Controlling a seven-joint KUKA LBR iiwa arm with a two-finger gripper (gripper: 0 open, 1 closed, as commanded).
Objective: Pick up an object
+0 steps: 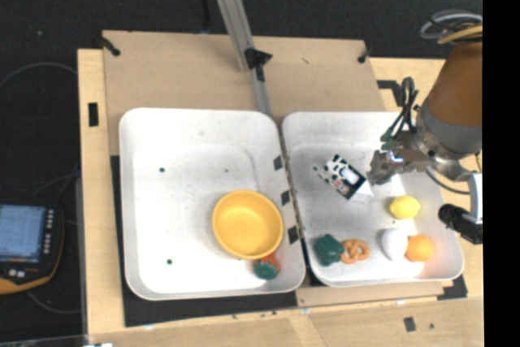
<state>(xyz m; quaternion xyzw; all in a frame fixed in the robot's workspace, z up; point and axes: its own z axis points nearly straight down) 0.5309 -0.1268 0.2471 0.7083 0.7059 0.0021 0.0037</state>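
**Arm low over the right bin**

A tan bench [203, 77] is seen on a dark floor, with 2 white bins set side by side on it. A grey pole [231, 0] is slanted down from the top toward the seam between them, and a blue-screened handset [28, 244] is lying at the left edge.

In the left bin [162, 150], a yellow bowl [247, 223] is placed near the front right corner, with a small red-and-green object [266, 266] just in front of it.

In the right bin [325, 134], a black-and-white box [343, 176] is lying near the middle. A yellow ball [404, 207] is found to its right. Along the front wall, 4 items are lined up: a green piece [328, 249], a pretzel [355, 250], a white object [393, 243] and an orange ball [419, 248], the last 2 touching.

The gripper [383, 169] is positioned just right of the box and just above the yellow ball. Whether its fingers are apart or together cannot be told, and nothing is seen held between them.
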